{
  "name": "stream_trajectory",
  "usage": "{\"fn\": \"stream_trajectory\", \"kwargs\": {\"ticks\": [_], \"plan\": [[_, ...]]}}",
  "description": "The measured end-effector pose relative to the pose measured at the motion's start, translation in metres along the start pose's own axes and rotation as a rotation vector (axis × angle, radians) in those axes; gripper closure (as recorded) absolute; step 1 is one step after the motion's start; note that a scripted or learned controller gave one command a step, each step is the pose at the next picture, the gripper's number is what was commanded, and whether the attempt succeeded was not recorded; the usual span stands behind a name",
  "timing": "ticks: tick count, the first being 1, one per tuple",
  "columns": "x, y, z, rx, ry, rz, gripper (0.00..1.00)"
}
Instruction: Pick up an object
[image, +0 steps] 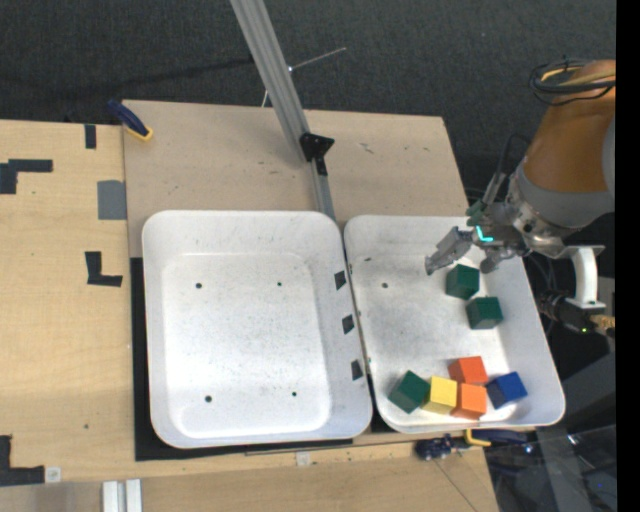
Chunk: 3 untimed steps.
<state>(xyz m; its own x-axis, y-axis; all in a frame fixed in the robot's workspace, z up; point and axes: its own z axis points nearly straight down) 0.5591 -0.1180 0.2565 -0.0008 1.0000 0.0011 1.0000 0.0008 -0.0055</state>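
My gripper (468, 259) hangs over the far part of the right bin (400, 300), its fingers (440, 260) spread open. A dark green block (462, 281) lies just below and between the fingertips, resting on the bin floor and not gripped. A second dark green block (484, 312) sits a little nearer the front. Along the front edge a cluster holds a green block (408, 391), a yellow block (441, 392), two orange blocks (468, 371) (470, 399) and a blue block (507, 388).
The left bin (240, 330) sits beside the right one, with a raised rim between them. A slanted metal pole (285, 85) runs from the top down to the bins' shared far corner. The arm's orange band (570, 120) is at the right edge.
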Motion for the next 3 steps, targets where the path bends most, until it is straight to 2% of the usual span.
{"fn": "stream_trajectory", "kwargs": {"ticks": [1, 2, 3], "plan": [[0.0, 0.001, -0.002, -0.004, -0.001, -0.001, 0.0], [-0.002, 0.007, 0.059, 0.002, -0.001, 0.0, 0.0], [-0.001, 0.002, 0.124, 0.003, -0.001, 0.0, 0.0]]}}
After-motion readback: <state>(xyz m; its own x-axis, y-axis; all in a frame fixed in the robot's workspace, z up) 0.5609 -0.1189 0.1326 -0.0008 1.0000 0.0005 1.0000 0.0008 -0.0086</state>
